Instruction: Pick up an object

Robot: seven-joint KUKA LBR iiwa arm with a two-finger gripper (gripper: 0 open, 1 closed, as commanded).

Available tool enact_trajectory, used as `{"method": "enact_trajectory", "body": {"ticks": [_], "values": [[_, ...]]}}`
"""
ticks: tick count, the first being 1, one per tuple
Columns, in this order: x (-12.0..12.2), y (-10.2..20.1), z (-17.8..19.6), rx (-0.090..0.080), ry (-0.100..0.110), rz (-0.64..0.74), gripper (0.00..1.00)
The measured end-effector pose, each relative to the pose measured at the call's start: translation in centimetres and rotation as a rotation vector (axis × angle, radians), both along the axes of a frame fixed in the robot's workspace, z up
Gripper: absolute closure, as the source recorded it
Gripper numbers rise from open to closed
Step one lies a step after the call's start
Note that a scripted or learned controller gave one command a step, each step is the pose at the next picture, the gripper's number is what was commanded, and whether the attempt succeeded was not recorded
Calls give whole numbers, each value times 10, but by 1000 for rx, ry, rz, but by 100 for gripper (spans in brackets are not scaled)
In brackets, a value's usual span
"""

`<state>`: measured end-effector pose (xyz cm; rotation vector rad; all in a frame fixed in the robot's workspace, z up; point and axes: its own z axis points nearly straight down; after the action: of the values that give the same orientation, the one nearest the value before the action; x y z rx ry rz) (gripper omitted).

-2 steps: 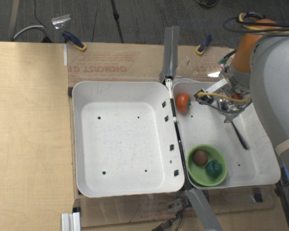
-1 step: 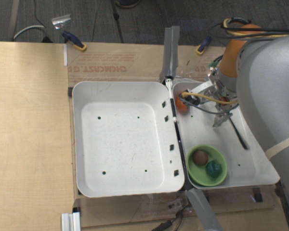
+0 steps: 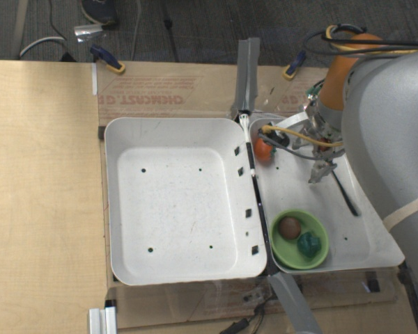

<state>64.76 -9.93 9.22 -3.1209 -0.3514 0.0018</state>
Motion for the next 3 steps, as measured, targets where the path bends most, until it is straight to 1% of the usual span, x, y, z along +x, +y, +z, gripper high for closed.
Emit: {"method": "enact_trajectory", "body": {"ticks": [1,2,3], "values": [[-74,-1,-1,0,3,-27,0],[-7,2,-1,-1,2,-24,0],[-42,-111,0,3,1,56,0]]}}
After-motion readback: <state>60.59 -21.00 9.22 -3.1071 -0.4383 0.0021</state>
